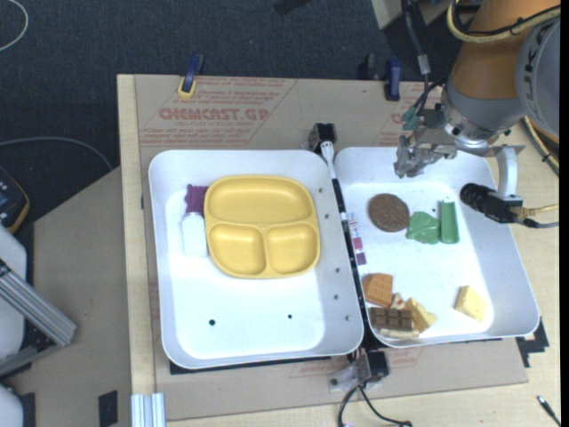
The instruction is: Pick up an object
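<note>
My gripper (411, 164) hangs over the far part of the right bin (508, 278), above and slightly behind a round brown cookie (388, 213). Nothing shows between its fingers. To the right of the cookie lie a green leafy piece (423, 229) and a green block (447, 221). Near the front of this bin sit an orange-brown waffle-like square (379, 288), a brown chocolate bar (393, 319) with a tan wedge (418, 314) against it, and a yellow cheese wedge (472, 302).
The left bin (178, 318) holds a yellow divided plate (262, 224), with a small white bottle with a purple cap (193, 222) at its left. A pen-like stick (356, 240) lies along the divider between the bins.
</note>
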`<state>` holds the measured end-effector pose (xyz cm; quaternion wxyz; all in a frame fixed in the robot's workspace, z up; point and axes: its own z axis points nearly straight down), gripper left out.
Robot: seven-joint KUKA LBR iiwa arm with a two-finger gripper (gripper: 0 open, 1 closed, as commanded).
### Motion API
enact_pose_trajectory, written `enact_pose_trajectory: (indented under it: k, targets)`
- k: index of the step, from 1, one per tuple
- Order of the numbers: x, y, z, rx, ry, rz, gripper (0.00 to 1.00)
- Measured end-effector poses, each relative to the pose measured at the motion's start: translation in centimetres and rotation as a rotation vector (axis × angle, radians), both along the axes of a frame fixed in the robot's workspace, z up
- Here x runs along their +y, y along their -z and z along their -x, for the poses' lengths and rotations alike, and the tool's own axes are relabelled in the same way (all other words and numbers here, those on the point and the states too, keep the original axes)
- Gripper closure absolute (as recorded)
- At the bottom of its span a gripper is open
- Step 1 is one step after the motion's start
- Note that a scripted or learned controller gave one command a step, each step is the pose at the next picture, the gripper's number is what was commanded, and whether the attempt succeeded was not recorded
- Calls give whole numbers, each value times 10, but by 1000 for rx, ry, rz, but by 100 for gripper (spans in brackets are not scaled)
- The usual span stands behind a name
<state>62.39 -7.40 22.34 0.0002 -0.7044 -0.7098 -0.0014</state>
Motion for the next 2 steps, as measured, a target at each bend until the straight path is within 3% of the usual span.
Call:
enact_pose_trajectory:
  k: [1,2]
  targets:
    - [10,5,-11,-1,5,3,100]
    - [16,3,4,5,7,2,100]
